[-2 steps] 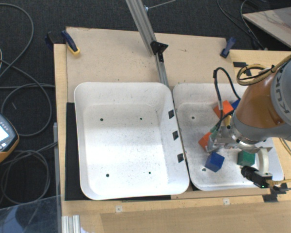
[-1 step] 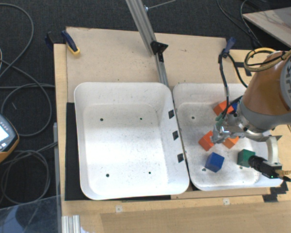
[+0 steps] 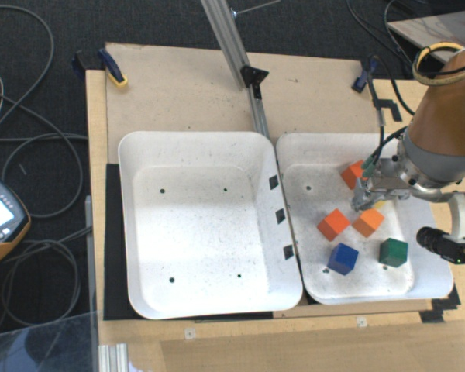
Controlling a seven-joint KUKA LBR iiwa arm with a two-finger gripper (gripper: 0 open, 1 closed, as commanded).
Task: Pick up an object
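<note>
The right bin (image 3: 310, 277) holds several small blocks. An orange block (image 3: 333, 224) lies near its middle, and a lighter orange block (image 3: 369, 222) sits just right of it. Another orange block (image 3: 351, 173) lies farther back, partly behind the arm. A blue block (image 3: 342, 259) and a green block (image 3: 394, 252) rest near the front. My gripper (image 3: 363, 200) hangs low over the bin, directly behind the lighter orange block and close to it. Something yellowish shows at its tip; I cannot make out what it is.
The left bin (image 3: 139, 231) sits beside the right one, with a raised rim between them. A metal pole (image 3: 232, 37) slants up from the bench's back. Blue clamps (image 3: 112, 66) hold the board's rear corners. Cables lie on the floor at left.
</note>
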